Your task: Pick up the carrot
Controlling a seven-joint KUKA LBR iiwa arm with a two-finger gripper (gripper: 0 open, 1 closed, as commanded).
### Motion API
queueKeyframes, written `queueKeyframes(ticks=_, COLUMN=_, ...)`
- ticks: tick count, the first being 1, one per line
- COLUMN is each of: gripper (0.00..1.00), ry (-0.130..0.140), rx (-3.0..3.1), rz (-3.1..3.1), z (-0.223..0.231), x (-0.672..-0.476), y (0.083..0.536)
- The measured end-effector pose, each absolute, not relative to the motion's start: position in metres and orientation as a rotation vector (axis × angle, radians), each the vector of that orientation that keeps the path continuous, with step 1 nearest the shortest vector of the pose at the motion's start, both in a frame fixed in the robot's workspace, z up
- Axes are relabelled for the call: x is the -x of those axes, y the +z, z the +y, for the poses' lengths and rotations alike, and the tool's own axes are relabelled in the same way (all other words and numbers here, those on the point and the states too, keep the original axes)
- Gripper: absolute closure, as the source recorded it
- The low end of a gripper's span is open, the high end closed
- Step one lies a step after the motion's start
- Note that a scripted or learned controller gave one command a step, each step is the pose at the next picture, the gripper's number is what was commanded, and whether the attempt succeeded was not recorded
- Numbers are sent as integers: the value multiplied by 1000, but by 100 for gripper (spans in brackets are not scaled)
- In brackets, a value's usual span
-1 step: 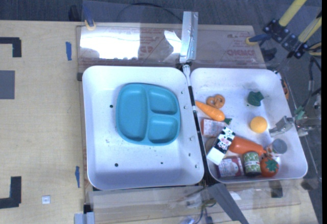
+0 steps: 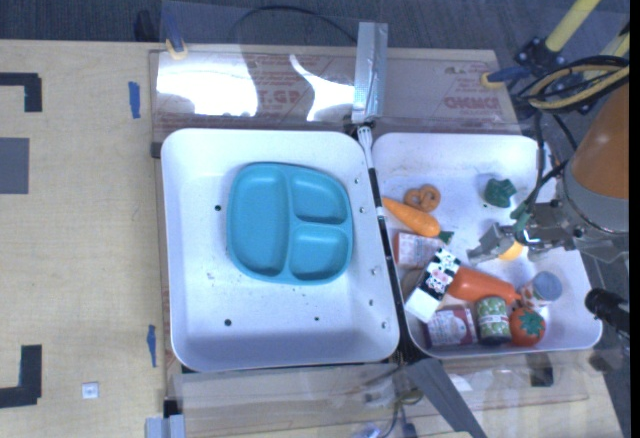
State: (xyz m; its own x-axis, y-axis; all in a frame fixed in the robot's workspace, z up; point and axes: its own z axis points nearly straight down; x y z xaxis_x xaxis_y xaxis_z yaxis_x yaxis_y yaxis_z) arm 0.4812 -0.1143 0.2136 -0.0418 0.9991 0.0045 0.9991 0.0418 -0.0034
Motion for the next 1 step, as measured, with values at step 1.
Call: queueKeyframes(ticks=1, gripper=0, ry=1, rx=1967, rz=-2451, z=-152, x=-557, y=206)
